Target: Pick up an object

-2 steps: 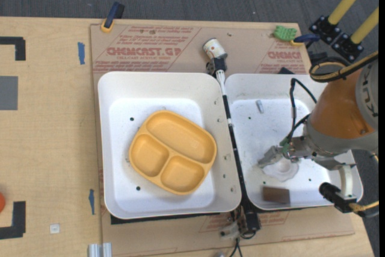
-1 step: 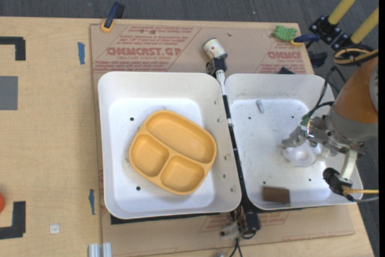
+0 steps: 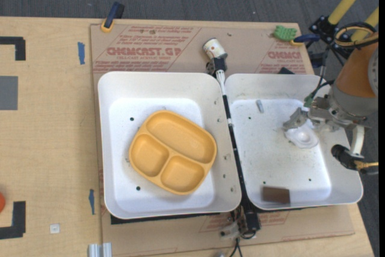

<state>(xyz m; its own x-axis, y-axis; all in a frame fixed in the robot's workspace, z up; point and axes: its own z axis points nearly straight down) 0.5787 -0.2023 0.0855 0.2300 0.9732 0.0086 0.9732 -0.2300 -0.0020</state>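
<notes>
Nearest you, a brown block (image 3: 276, 194) lies at the right bin's (image 3: 252, 129) six o'clock edge. Your arm reaches in from three o'clock, gripper (image 3: 299, 124) low over a small clear object (image 3: 302, 138). Whether it's gripped, you cannot tell; at nine o'clock, the left bin (image 3: 114, 129) holds a yellow divided plate (image 3: 172, 151).

two white bins: the left bin (image 3: 114, 129) carries a yellow-orange divided plate (image 3: 172, 151), the right bin (image 3: 343, 186) a dark brown block (image 3: 276, 194). tan cardboard sheet (image 3: 156, 48) bears red lettering. grey arm (image 3: 361, 78) has an orange band.
</notes>
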